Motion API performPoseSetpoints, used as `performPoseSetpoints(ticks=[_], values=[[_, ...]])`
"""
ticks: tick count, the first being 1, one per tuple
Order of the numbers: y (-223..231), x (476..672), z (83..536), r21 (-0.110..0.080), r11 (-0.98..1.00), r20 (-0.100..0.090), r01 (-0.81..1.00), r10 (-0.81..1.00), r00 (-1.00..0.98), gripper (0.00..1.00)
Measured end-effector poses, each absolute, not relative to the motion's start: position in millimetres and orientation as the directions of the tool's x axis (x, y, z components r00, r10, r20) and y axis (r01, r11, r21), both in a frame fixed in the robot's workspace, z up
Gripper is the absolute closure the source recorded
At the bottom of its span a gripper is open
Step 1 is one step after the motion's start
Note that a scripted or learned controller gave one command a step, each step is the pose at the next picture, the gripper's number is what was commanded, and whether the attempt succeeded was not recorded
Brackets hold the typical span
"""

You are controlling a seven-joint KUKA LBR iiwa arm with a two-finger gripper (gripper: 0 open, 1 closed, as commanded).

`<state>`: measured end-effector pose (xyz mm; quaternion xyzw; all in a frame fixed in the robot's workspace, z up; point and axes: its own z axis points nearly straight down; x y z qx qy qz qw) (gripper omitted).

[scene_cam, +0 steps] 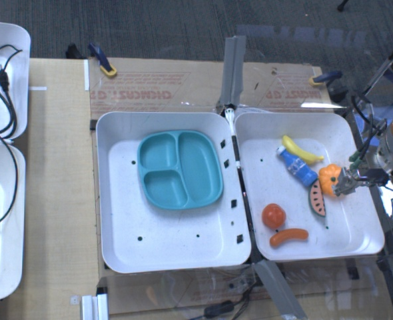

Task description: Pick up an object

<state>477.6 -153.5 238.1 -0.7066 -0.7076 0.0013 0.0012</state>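
Observation:
The right bin (356, 235) holds several toy foods. A yellow banana (302, 151) lies on a blue bottle (298, 167) near the bin's middle. An orange fruit (328, 177) sits toward the right wall, with a watermelon slice (317, 200) just below it. A red tomato (274, 215) and an orange-red sausage (288, 237) lie near the front. My gripper (346, 182) reaches in from the right, low over the bin, its tip right beside the orange fruit's right side. Nothing is seen lifted.
The left bin (116, 239) holds a teal three-compartment plate (180, 169). A grey divider post (233, 72) stands behind the joint of the two bins. Blue-and-yellow clamps (102, 60) hold the cardboard at the back. Cables lie at the far left.

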Motion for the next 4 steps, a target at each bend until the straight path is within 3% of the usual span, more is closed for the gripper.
performPoseSetpoints(ticks=[1, 3, 4], values=[[-182.9, 488.2, 343.7, -0.001, 0.003, -0.002, 1.0, 1.0, -0.003, 1.0], [-195.1, 593.6, 275.0, -0.001, 0.004, -0.002, 1.0, 1.0, -0.004, 1.0], [-176.7, 619.1, 266.2, -0.001, 0.003, -0.002, 1.0, 1.0, -0.003, 1.0]])
